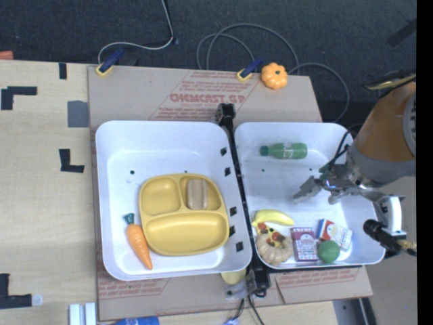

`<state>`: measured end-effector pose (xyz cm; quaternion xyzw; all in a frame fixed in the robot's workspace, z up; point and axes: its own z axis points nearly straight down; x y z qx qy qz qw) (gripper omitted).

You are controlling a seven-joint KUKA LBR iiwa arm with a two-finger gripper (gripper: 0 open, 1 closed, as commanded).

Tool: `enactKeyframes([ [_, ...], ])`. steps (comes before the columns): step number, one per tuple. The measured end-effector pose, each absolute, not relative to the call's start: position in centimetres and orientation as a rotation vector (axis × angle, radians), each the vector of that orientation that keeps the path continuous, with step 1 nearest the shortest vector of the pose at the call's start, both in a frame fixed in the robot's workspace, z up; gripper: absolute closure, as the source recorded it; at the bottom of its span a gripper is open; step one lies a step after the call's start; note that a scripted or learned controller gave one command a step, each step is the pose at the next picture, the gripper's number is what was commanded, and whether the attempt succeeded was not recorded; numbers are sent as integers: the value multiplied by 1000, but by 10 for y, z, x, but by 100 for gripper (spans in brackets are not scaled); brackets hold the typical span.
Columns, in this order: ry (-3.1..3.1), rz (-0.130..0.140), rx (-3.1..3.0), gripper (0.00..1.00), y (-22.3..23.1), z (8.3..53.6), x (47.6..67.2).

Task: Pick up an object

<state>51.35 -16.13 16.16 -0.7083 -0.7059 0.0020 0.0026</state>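
My gripper hangs over the middle of the right bin, open, with nothing between its fingers. A green bottle lies on its side behind it, near the bin's far wall. Along the front of that bin sit a banana, a round pastry toy, a red box, a green ball and a white packet. All of them lie apart from the gripper.
The left bin holds a yellow divided plate with a brown piece in one compartment, and an orange carrot beside it. A small orange pumpkin sits on the cardboard behind the bins.
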Motion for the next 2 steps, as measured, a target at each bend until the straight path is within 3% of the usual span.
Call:
enactKeyframes([
  [1, -2231, -4, -2213, 0, -74, 204, 542],
  [2, -2208, 14, -2219, 0, -106, 114, 483],
])
